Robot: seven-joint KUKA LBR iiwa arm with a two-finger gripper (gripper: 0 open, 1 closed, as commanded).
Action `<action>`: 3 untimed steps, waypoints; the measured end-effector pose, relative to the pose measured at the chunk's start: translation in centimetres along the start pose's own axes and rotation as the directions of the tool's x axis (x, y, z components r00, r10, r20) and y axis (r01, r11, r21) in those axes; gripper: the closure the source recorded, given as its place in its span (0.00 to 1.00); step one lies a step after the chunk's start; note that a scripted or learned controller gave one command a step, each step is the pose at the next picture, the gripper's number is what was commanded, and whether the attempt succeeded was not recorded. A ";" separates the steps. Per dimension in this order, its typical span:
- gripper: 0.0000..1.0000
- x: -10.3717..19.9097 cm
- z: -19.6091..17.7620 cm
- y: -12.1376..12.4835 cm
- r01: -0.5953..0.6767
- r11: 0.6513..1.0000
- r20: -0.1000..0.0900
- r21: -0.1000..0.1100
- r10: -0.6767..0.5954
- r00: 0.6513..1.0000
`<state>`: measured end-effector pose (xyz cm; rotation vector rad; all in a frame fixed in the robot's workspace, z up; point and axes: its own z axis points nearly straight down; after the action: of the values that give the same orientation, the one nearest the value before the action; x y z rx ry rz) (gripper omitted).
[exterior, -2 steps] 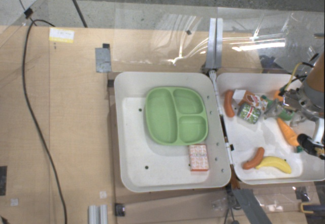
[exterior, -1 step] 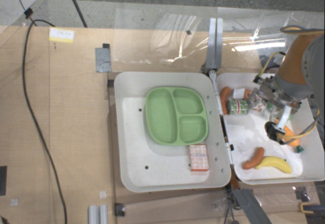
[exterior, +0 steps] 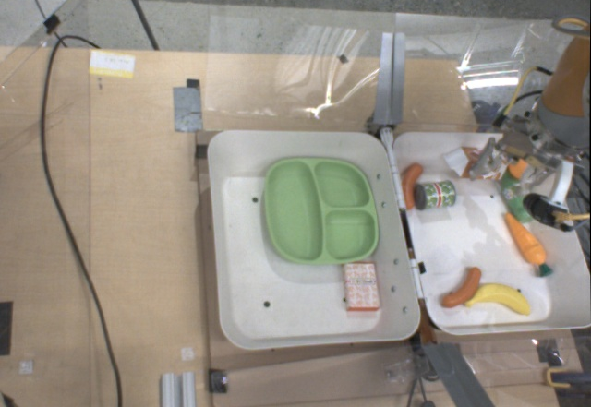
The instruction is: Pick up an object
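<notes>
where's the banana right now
In the camera view, the banana lies in the right bin near its front edge, touching the sausage on its left, with the carrot just behind it.

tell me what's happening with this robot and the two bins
A grey KUKA arm reaches in from the right, its end effector low over the far side of the right bin. That bin holds toy food: a small can, a carrot, a banana and a sausage near the front. The left bin holds a green divided plate and a small patterned box. Nothing can be seen lifted yet, and the clutter around the tool hides whether it has a grip on anything.
</notes>
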<state>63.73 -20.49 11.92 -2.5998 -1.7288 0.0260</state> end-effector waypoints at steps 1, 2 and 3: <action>0.00 4.0 -3.1 -10.9 0.092 0.995 -0.002 -0.030 -0.092 0.996; 0.00 1.9 2.2 -20.0 0.145 0.989 0.000 -0.026 -0.145 0.989; 1.00 2.0 1.1 -19.9 0.145 0.989 0.000 -0.031 -0.145 0.989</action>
<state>46.15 -11.00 11.30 -2.4857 -1.9274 -0.0062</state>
